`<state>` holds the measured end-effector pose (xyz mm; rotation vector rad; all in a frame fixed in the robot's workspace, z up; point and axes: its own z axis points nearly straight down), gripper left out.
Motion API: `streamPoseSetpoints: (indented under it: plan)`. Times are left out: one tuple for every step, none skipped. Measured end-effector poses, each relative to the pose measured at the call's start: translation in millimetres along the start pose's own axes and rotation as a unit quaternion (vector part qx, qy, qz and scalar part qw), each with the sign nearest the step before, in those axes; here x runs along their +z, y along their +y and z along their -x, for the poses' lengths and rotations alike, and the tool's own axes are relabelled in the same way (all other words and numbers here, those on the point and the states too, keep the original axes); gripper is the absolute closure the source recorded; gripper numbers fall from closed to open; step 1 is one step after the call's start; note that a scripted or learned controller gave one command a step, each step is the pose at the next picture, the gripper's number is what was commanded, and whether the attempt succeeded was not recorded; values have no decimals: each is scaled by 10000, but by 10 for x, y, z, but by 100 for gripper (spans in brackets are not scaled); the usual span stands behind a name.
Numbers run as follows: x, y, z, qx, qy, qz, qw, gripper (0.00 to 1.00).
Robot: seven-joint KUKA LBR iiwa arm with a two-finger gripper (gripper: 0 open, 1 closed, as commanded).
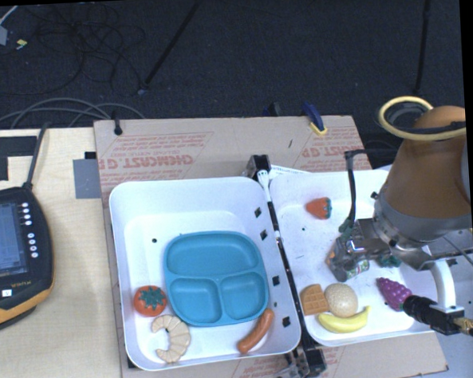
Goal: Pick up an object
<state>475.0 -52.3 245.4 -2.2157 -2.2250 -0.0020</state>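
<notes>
In the right bin (304, 244) lie a red strawberry (319, 208) at the back, a brown waffle piece (313, 298), a beige egg-shaped item (341, 299), a yellow banana (343, 321) and purple grapes (393, 291) at the front. My gripper (348, 257) hangs low over the middle of this bin, just above and behind the egg-shaped item. The arm's orange band and grey wrist (424, 181) cover the bin's right part. I see nothing held.
The left bin (135, 222) holds a blue divided plate (216, 276), a tomato (149, 300), a croissant (172, 338) and a sausage (256, 332). A teach pendant (13, 254) lies on the bench at far left. Cables trail behind the bins.
</notes>
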Motion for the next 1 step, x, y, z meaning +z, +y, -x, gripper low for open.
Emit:
streamPoseSetpoints:
  plan:
    - [-741, 18, -679, -23, 3, 23, 10000, 100]
